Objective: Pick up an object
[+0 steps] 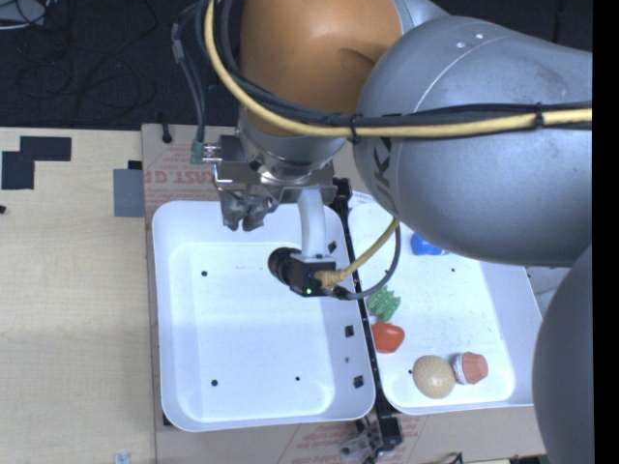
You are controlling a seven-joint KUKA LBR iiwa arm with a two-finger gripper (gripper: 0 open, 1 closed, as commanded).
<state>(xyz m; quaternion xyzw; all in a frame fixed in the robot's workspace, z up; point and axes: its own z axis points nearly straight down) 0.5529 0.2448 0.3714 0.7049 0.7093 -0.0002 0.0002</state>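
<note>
No object sits in the gripper (244, 218) above the left bin (184, 356).

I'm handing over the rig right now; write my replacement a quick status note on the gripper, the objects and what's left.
Gripper: hovering over the far edge of the left bin, nothing visible between its fingers; open or shut can't be told.
Objects: all in the right bin: green piece, red piece, beige ball with a small red-and-white item beside it, blue item partly hidden by the arm.
Done: nothing picked yet.
Left: move to the right bin, grasp one object, lift.
</note>
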